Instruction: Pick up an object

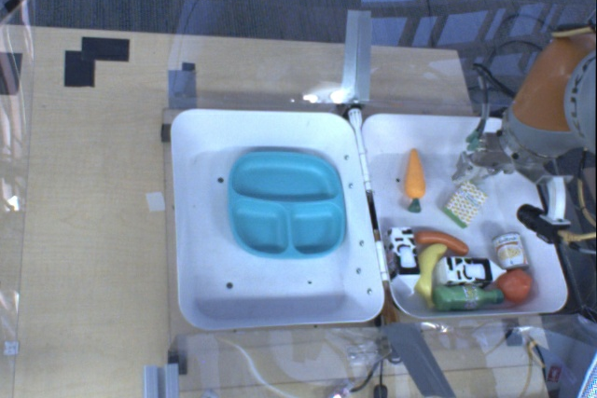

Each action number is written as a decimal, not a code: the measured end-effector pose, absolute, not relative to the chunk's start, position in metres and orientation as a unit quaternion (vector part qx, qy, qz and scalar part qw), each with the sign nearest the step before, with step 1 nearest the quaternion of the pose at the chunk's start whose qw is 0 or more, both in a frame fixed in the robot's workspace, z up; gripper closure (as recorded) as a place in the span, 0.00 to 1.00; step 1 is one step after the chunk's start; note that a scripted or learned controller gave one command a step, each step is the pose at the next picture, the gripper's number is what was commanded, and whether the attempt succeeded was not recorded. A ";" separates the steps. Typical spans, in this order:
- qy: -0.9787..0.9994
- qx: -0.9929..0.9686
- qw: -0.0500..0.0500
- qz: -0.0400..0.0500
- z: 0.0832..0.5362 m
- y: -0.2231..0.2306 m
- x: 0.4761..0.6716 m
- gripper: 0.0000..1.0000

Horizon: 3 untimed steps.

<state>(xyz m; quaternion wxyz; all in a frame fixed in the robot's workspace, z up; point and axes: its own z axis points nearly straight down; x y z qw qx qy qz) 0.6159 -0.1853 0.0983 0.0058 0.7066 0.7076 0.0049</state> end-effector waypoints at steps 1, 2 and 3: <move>0.723 0.691 0.001 0.001 0.176 -0.156 0.566 1.00; 0.723 0.691 0.001 0.001 0.175 -0.157 0.566 0.00; 0.670 0.742 0.012 0.010 0.114 -0.123 0.609 0.00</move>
